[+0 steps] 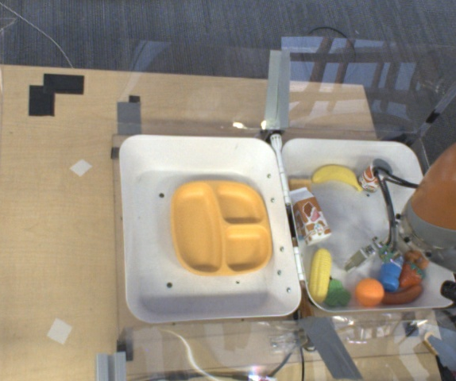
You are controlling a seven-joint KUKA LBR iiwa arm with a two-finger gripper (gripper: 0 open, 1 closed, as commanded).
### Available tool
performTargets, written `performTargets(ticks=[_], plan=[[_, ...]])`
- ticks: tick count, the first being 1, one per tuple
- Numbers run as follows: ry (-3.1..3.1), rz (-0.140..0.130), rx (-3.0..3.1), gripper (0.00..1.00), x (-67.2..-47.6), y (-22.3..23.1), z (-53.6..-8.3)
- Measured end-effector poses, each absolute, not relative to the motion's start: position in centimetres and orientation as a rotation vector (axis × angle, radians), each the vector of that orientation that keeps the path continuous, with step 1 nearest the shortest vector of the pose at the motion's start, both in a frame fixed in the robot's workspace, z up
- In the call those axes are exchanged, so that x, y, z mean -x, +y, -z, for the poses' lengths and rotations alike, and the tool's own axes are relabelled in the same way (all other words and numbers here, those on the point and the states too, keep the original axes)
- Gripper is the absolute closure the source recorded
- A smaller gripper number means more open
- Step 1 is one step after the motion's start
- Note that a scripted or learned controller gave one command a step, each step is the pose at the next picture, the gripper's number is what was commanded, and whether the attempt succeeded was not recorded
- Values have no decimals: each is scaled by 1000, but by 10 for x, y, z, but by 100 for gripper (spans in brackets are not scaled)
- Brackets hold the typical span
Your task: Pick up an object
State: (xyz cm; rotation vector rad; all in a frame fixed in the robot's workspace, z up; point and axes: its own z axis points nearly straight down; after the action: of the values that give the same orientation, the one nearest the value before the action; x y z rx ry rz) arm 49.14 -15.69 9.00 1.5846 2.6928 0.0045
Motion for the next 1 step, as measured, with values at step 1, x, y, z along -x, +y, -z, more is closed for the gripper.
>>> performTargets(ticks=[1], plan=[[2544,-8,-1823,0,-527,-168,-89]])
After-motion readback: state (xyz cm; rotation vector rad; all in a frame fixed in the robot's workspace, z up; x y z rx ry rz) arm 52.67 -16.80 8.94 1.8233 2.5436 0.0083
